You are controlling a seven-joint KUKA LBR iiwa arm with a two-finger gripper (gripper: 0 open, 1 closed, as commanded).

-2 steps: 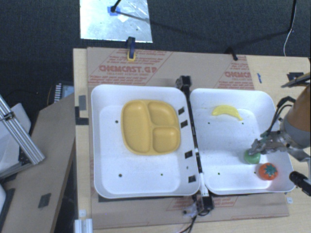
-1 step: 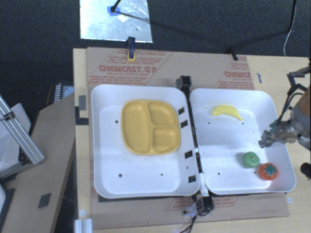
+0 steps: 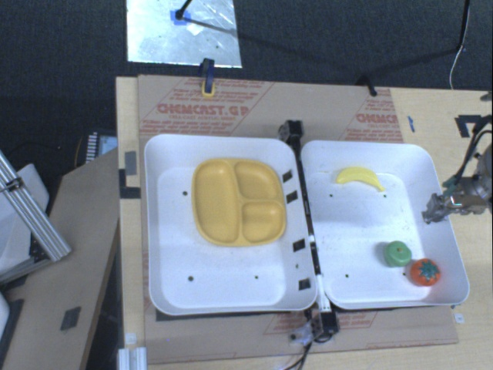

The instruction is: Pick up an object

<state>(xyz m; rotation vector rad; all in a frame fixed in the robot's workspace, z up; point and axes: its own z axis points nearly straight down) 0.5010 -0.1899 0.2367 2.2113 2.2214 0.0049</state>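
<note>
The fingers (image 3: 433,213) hang over the right bin's (image 3: 370,154) right rim with nothing between them — whether they are spread or closed I cannot tell. Inside that bin lie a yellow banana (image 3: 360,177) near the back, and a green toy fruit (image 3: 397,253) beside an orange tomato (image 3: 424,271) — near the front right corner. The left bin (image 3: 173,284) holds a yellow divided plate (image 3: 237,201).

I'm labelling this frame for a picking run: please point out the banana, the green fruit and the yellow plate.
banana (image 3: 360,177): camera view, middle of its curved body.
green fruit (image 3: 397,253): camera view, centre of its top.
yellow plate (image 3: 218,199): camera view, floor of its large left compartment.
</note>
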